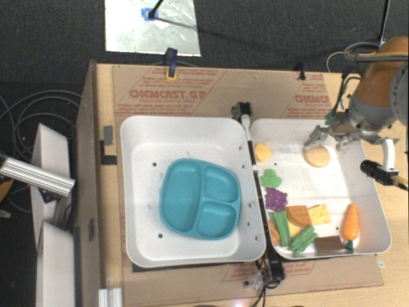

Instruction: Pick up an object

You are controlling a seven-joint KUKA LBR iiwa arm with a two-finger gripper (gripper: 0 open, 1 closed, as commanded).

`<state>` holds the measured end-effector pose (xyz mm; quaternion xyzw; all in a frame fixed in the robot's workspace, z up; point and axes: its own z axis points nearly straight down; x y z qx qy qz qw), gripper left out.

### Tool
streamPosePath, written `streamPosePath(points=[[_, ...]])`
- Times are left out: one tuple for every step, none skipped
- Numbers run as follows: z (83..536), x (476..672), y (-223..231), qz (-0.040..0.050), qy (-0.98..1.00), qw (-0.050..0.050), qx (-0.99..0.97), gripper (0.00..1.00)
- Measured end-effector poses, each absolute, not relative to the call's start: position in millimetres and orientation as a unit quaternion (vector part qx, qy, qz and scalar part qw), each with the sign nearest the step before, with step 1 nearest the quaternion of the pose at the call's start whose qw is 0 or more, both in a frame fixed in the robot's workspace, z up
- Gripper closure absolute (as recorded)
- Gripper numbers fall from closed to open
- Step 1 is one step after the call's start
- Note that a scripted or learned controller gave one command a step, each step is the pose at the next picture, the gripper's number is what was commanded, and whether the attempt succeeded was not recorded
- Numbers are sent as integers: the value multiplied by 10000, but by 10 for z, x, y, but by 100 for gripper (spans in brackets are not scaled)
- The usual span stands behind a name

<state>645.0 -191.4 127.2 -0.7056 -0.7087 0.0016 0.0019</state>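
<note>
My gripper [328,137] hangs over the far part of the right bin [370,200], its two fingers spread apart and open. A round tan piece [316,156] lies just below the left fingertip [316,135], not between the fingers. Further toy food lies in this bin: a yellow round piece [262,151], a green leafy piece [270,178], purple grapes [275,199], green pods [304,238], a bread slice [298,215], a yellow wedge [320,213], a carrot [349,221] and a brown block [328,244].
The left bin [144,139] holds a blue divided plate [199,198]. A black clip [242,111] sits on the ridge between the bins. The arm's grey wrist and orange band [380,82] rise at the right. Cables lie left of the bench.
</note>
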Motion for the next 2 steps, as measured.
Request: streamPosePath(points=[[822, 6501, -2008, 6, -7080, 2, -7062, 0], [970, 6523, -2008, -16, -7089, -32, -7053, 100]])
